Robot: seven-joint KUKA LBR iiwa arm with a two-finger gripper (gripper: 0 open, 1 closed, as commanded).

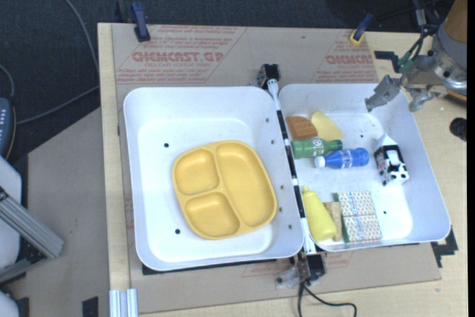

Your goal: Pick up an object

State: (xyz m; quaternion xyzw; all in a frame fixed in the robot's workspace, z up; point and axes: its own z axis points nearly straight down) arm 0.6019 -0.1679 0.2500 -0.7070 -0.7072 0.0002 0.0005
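The right bin holds several objects. A brown block and a pale yellow piece lie at its back left. In front of them lie a green bottle and a blue bottle, both on their sides. A black-and-white toy cow sits toward the right. A yellow bottle and a patterned packet lie at the front. My gripper hangs above the bin's back right corner, open, with nothing between its fingers.
The left bin holds a yellow divided plate. Blue clamps grip the bench's back edge. A black clip sits where the two bins meet at the back.
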